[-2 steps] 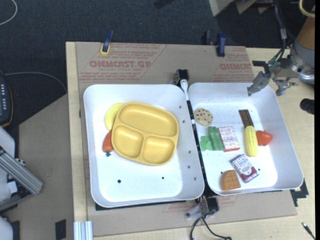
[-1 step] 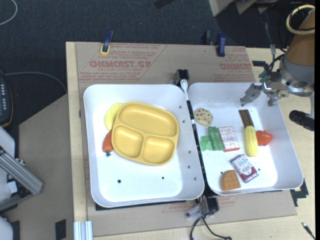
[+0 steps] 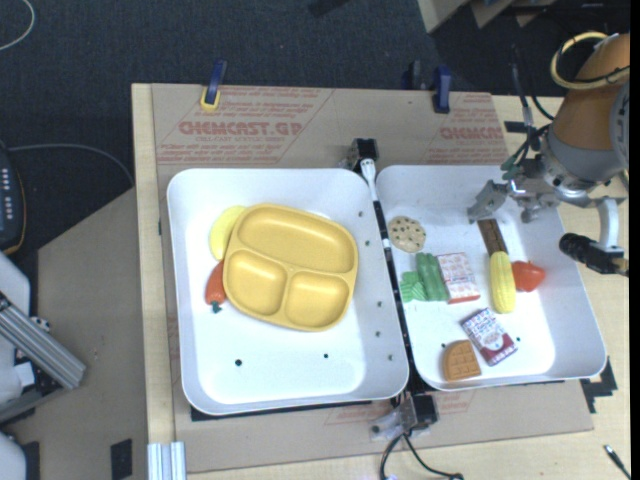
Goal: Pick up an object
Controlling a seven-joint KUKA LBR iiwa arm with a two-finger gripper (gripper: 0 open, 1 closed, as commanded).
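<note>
My gripper (image 3: 508, 200) hangs over the back of the right bin (image 3: 575, 353), open, with nothing between its fingers. Just in front of it lies a brown bar (image 3: 491, 236). Further forward are a yellow corn cob (image 3: 501, 280) and a red piece (image 3: 529, 276) touching it. A round cookie (image 3: 407, 233), a green item (image 3: 425, 278), a white and red packet (image 3: 457, 274), a red sachet (image 3: 489, 334) and a brown cracker (image 3: 461, 360) are spread over the same bin.
The left bin (image 3: 300, 373) holds a yellow divided plate (image 3: 290, 266), with a yellow fruit (image 3: 222, 230) and a red-orange pepper (image 3: 214, 286) tucked at its left side. A black clip (image 3: 365, 153) sits between the bins at the back.
</note>
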